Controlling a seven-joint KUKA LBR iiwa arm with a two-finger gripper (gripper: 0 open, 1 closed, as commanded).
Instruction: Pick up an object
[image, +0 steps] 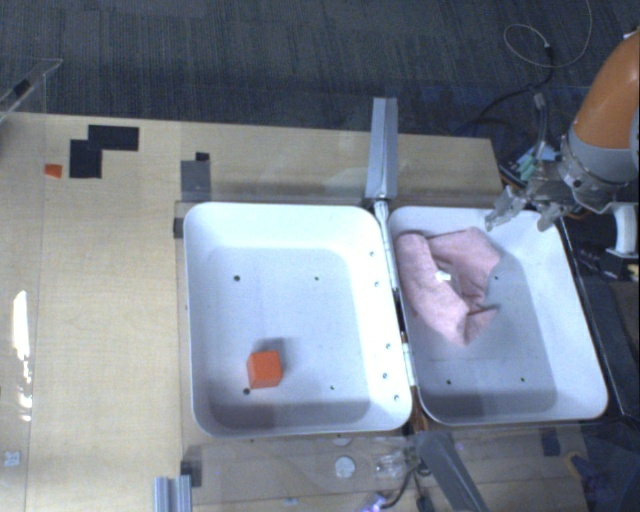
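- The arm (610, 110) is reaching in from the right edge, and its grey body with the orange band is being cut off by the frame at the top right corner
- The claw (522, 208) is hanging over the far right corner of the right bin (520, 400); its two thin fingers are showing spread well apart, one near the bin's back rim and one further right, with nothing sitting between them
- The fingertips are small and pale against the white bin, so their exact ends are hard to make out
- Dark cables (545, 45) are looping behind the arm against the dark floor, and their paths are getting lost in the shadow
- The right bin is holding a crumpled pink cloth (450, 280), lying in its far left part, close to the divider and touching the bin floor; the folds are hiding how the cloth is layered
- The cloth is lying to the left of and nearer the camera than the claw, apart from it
- The left bin (290, 240) is holding a small orange block (265, 369), sitting near its front left area, well apart from the cloth
- Both bins are resting side by side on the pale wooden surface (100, 330), which is also bearing black patches (100, 148) and a tiny orange mark (53, 171) at its far left corner
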